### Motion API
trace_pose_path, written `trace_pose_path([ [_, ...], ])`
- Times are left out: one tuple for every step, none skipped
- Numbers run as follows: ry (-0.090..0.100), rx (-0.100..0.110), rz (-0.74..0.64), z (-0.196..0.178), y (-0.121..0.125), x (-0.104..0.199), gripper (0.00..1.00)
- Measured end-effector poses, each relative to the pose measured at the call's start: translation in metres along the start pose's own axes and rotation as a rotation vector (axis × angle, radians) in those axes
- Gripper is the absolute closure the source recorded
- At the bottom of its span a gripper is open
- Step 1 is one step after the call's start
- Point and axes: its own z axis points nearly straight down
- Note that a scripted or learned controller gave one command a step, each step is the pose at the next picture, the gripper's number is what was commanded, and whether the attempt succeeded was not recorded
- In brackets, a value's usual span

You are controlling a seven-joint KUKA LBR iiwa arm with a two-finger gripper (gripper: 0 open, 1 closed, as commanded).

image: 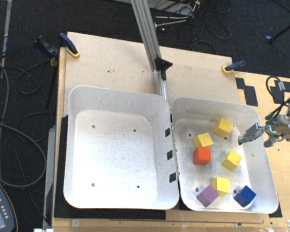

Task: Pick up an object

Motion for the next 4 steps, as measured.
trace_pose_path([
  [-0.002, -0.005, -0.002, -0.003, 0.001, 0.000, 0.00],
  [0.000, 0.000, -0.001, 0.057, 0.009, 0.002, 0.00],
  [0.001, 0.001, 0.001, 0.121, 0.005, 0.005, 0.00],
  [-0.001, -0.003, 0.001, 0.129, 0.005, 0.005, 0.00],
])
